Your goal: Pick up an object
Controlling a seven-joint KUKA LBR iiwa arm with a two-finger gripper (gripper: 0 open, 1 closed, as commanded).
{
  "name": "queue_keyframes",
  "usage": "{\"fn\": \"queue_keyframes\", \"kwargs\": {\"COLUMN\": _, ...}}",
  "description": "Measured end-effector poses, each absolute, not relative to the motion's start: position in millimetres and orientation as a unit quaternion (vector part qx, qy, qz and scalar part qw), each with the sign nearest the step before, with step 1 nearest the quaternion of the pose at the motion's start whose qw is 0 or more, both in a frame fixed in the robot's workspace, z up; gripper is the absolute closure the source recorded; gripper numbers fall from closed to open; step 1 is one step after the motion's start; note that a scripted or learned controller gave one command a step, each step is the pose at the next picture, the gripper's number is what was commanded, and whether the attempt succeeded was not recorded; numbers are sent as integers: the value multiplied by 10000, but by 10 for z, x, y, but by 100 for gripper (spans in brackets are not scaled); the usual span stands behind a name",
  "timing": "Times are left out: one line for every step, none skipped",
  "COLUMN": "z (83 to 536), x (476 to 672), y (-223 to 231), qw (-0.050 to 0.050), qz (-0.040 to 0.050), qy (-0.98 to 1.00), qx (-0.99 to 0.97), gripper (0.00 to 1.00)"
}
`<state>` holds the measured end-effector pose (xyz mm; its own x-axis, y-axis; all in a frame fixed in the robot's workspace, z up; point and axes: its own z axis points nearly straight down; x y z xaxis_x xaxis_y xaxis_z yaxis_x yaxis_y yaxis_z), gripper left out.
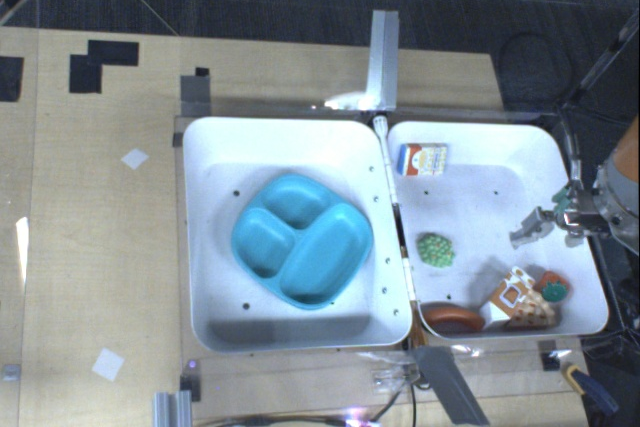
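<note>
Bumpy green ball (435, 250) in right bin (480, 200); glossy blue sectioned plate (301, 240) left

The pale wooden table (90, 245) carries two shallow white bins side by side. The left bin (215, 320) touches the right bin (500, 140). Black patches (100, 65) mark the table's far left.

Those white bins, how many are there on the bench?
2: the left bin holds a blue divided plate; the right bin holds several small items.
</note>
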<state>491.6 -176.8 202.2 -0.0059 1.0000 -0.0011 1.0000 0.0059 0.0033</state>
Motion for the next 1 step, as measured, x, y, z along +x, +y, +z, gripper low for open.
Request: {"fn": "queue_keyframes", "kwargs": {"z": 1196, "x": 4875, "y": -2058, "qw": 12, "qz": 6, "qy": 7239, "qx": 6899, "gripper": 0}}
